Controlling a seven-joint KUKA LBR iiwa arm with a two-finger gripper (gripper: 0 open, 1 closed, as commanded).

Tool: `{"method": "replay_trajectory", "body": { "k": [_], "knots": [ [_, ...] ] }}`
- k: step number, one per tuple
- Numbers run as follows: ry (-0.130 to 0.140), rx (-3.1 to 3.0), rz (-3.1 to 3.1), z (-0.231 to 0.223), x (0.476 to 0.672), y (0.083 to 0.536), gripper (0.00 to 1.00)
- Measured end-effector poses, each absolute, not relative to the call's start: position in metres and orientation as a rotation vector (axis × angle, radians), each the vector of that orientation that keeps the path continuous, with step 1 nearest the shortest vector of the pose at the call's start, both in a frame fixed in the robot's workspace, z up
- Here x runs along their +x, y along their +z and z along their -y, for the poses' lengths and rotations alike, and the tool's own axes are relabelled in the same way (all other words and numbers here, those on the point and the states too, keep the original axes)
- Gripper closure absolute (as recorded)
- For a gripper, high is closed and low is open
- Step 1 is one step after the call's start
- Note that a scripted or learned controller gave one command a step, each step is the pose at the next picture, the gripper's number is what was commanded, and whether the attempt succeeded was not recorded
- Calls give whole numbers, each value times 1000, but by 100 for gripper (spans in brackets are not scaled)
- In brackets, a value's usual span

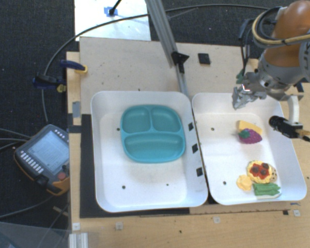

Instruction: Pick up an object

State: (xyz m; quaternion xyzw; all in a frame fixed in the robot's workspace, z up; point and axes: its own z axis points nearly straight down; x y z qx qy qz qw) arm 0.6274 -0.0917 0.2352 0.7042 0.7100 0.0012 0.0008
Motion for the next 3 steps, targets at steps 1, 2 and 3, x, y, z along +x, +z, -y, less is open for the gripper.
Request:
{"method": "replay_trajectory", "body": {
  "k": [1,2,3],
  "knots": [
    [2,2211,-2231,29,623,232,100],
    [1,2214,-2229,-21,611,222,100],
    [4,2210,-2233,-78,604,232,100]
  ]
}}
